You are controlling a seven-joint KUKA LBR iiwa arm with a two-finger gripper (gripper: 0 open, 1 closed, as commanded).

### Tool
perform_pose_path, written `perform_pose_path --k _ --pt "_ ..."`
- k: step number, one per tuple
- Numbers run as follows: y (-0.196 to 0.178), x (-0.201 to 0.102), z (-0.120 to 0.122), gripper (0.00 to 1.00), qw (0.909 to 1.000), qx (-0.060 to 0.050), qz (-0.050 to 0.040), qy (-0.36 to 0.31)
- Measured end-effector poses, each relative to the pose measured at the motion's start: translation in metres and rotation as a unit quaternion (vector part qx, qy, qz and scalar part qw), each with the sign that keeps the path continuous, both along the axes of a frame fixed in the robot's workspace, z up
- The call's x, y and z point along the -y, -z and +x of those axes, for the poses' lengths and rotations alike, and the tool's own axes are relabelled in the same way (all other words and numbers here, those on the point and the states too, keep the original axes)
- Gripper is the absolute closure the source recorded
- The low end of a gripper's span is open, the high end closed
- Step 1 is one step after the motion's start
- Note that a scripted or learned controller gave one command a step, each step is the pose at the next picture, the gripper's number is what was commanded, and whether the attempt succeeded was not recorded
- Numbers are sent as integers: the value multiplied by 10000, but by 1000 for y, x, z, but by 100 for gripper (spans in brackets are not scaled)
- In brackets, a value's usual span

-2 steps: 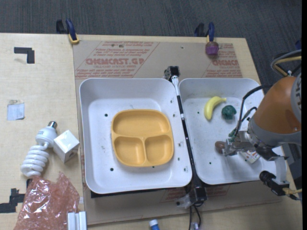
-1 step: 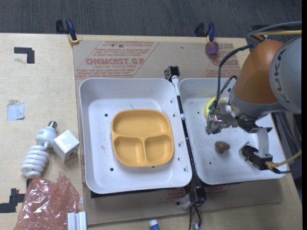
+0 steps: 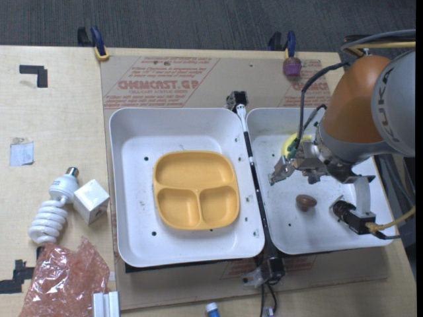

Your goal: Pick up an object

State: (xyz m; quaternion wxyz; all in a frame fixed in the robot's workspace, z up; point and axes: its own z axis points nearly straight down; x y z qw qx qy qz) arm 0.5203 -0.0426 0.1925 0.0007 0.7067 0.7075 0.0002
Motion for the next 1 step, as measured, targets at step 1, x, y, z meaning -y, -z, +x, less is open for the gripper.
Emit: perform_pose_path --k 1 --pt "0 0 0 0 10000 0 0 0"
